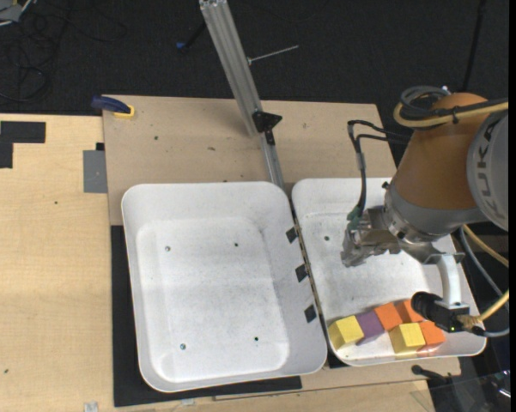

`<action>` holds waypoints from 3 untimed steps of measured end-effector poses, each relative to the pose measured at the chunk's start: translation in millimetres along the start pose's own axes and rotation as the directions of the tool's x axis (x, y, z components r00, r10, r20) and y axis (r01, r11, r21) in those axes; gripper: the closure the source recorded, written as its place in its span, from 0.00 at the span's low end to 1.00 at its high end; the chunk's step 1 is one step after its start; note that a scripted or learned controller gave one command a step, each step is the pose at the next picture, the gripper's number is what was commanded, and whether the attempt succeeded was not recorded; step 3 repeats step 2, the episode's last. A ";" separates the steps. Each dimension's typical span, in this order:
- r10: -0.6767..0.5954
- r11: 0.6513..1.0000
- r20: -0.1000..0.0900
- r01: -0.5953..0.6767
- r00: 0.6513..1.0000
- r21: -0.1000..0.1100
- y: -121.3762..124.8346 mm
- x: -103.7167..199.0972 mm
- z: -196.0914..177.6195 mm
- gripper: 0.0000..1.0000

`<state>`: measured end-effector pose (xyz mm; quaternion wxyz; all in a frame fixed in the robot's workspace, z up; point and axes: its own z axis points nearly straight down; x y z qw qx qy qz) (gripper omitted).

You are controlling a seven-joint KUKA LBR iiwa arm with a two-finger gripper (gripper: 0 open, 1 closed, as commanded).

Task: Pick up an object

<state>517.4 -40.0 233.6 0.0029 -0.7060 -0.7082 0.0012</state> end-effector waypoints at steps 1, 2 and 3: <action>-0.001 1.000 0.001 0.001 1.000 -0.003 15.6 44.3 -1.8 1.00; -0.001 1.000 0.001 0.001 1.000 -0.001 23.0 97.6 11.8 1.00; -0.001 1.000 0.001 0.001 1.000 -0.001 23.0 97.6 11.8 1.00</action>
